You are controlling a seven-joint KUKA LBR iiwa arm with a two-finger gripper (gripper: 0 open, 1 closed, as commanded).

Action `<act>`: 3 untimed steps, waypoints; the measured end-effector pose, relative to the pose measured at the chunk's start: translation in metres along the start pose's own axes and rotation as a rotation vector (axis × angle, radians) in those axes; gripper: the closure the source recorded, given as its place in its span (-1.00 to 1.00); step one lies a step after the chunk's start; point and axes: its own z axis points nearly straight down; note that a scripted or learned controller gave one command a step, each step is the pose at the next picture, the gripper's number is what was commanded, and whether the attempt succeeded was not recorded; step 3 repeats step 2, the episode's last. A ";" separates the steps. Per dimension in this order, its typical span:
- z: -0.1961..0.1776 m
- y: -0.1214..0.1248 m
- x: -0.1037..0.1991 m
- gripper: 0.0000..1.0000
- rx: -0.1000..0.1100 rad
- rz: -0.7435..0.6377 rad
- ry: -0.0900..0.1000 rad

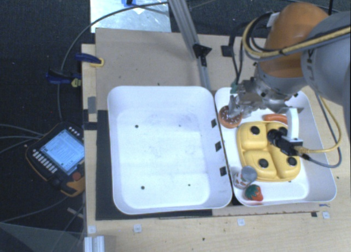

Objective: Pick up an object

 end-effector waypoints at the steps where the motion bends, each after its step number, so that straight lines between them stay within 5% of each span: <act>1: 0.008 0.003 0.051 1.00 0.000 0.001 -0.001; 2: 0.018 0.028 0.091 1.00 -0.001 0.004 -0.001; 3: 0.018 0.028 0.091 1.00 -0.001 0.004 -0.001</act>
